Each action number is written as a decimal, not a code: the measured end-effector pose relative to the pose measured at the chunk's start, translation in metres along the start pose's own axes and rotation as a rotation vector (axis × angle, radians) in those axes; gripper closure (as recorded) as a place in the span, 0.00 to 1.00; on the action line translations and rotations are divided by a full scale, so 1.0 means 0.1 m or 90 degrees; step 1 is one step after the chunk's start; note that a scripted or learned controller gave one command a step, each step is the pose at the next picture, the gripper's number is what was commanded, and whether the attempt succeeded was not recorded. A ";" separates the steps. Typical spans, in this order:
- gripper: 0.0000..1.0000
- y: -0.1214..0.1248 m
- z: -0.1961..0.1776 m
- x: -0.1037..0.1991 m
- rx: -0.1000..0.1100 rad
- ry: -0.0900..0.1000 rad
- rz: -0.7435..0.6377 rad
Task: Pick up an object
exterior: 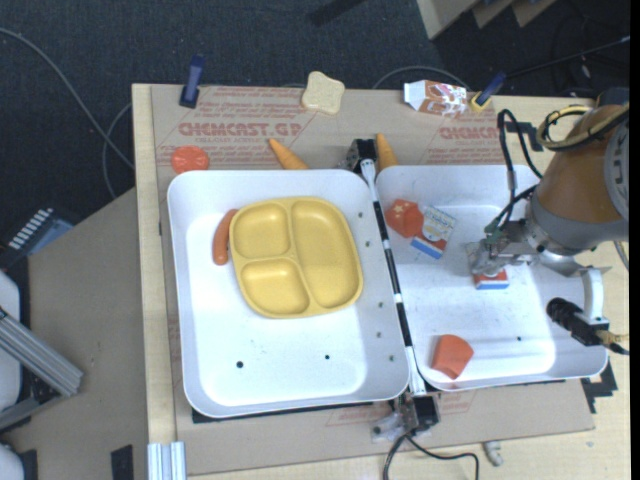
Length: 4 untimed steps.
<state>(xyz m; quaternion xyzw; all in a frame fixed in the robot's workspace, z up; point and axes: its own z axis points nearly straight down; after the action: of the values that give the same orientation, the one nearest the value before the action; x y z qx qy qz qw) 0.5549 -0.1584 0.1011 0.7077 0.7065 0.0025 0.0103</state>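
Here the end effector (492, 261) is low in the right bin (520, 363), at the right of the frame, directly over a small red, white and blue packet (491, 281); its opening I cannot tell.

divided tray (297, 256) in left bin (200, 348), hot dog (221, 238) beside it

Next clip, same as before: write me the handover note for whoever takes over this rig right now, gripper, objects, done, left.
Gripper: low in the right bin, right over a small red, white and blue item.
Also in the right bin: a red piece, a white and blue packet, an orange block.
Left bin: yellow divided tray, a sausage beside it.
Done: nothing visibly lifted.
Left: secure and raise an object.
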 end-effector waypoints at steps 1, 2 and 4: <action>0.00 0.00 0.00 0.00 0.001 0.000 0.000; 1.00 0.00 -0.10 0.00 -0.001 0.000 0.000; 1.00 0.01 -0.20 0.00 -0.002 0.000 0.000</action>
<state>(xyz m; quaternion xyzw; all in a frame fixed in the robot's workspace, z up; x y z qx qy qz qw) 0.5556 -0.1580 0.1206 0.7077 0.7064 0.0033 0.0117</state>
